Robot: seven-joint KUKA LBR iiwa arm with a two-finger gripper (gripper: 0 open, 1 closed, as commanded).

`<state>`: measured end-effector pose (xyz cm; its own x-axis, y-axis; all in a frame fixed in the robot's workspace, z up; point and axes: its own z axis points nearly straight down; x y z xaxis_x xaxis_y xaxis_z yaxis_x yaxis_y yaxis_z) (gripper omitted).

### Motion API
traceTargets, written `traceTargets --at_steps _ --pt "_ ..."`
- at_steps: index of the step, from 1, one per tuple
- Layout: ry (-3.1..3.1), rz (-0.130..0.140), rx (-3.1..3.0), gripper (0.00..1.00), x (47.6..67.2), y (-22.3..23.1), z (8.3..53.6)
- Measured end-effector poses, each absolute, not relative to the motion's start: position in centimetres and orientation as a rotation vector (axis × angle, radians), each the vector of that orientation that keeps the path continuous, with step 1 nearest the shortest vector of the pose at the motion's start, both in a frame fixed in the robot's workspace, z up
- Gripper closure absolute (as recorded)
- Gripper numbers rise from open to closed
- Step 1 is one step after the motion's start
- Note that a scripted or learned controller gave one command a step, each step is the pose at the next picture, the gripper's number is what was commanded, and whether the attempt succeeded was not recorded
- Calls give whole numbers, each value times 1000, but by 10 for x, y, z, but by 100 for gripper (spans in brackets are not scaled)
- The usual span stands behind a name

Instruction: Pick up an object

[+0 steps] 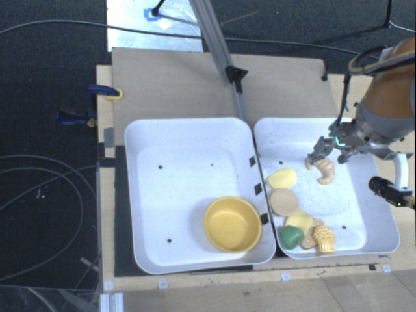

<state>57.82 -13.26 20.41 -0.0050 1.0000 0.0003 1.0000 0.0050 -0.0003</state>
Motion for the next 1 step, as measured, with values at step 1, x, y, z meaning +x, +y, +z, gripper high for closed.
traceTargets --at_steps 1 --pt "-2227 0 -2216 0 578 -133 204"
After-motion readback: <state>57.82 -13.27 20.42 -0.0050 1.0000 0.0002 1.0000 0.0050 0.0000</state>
